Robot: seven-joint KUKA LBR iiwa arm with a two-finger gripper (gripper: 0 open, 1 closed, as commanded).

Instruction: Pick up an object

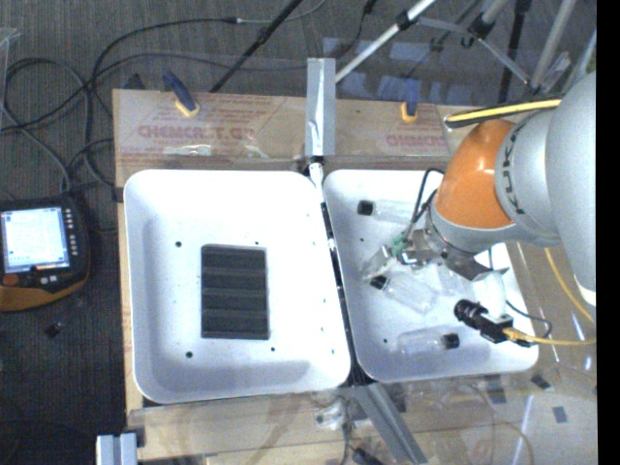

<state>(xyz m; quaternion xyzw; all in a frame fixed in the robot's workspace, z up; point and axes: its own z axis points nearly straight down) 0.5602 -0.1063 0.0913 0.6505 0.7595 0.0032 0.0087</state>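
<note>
Two white bins sit side by side; my tool (415,250) hangs low in the right bin (354,337) over clear plastic bottles (417,294), likely grasp candidates. Whether it grips anything, I cannot tell.

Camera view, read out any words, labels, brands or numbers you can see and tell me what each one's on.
"CHEMICAL" or close to it, faded red print: cardboard sheet behind the left bin; only partly readable.
More red print on the same cardboard behind the right bin: too blurred to read.
Dark letters on the arm's orange band: seen edge-on, not readable.
Handheld pendant screen: text too small to read.
</note>
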